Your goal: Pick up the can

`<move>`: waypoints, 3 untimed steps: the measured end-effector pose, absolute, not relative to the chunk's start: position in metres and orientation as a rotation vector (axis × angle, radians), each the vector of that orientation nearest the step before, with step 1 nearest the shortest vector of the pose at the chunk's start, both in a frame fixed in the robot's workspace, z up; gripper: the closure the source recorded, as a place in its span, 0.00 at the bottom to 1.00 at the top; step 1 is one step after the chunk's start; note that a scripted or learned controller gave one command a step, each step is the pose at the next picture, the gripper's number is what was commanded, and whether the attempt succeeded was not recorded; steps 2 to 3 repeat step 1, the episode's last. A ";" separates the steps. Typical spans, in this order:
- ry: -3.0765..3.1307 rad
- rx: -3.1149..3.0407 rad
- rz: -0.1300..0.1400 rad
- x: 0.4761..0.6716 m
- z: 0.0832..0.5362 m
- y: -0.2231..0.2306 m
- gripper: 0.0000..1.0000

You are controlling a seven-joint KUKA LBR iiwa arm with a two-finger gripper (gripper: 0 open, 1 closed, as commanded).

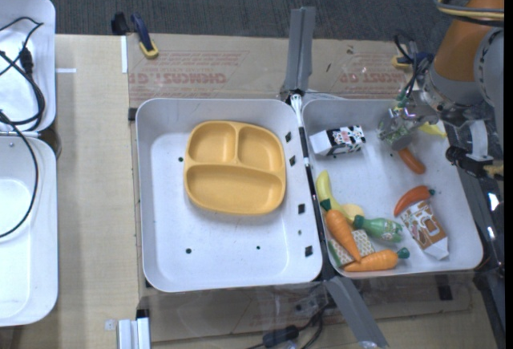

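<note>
How wide your gripper (395, 127) stands cannot be told: its grey metal tip is a blur of wires and shine at the far side of the right bin (463, 193), and nothing can be seen held in it.

What looks like the can (423, 229), a short round shape with a white and brown printed label, lies on its side in the near right corner of that bin, well apart from the gripper.

Between them lie 2 smooth orange pieces: 1 small carrot (411, 160) just beside the gripper, and 1 curved orange-red piece with a green stem (413, 197) touching the can's far end. To the left sits 1 boxy carton with black cow patches (337, 140). Along the near edge you have 1 yellow banana (323, 188), 2 larger carrots (343, 233) and 1 glossy green bottle (379, 228), heaped together.

The left bin (160, 251) holds 1 matte yellow tray (235, 168), rounded, with 3 compartments.
</note>
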State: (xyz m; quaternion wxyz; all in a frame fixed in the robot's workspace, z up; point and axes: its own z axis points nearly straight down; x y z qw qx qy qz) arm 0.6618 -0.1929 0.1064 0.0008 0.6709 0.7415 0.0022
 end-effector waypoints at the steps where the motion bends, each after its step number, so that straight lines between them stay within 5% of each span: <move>1: 2.509 1.886 -0.002 0.660 0.145 -0.198 1.00; 3: 2.509 1.886 -0.002 0.660 0.145 -0.198 1.00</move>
